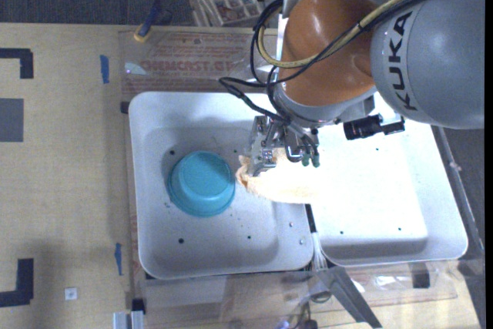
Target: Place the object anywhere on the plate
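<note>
Lettering "KUKA" on grey arm (431,50), pincer (279,156) grip unclear, above pale object (281,187).

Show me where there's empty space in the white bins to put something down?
The right bin has a wide bare floor in front of the arm. In the left bin, bare floor runs along the near wall in front of the blue bowl. It's crowded where the end effector hangs over a pale object beside the bowl.
</note>
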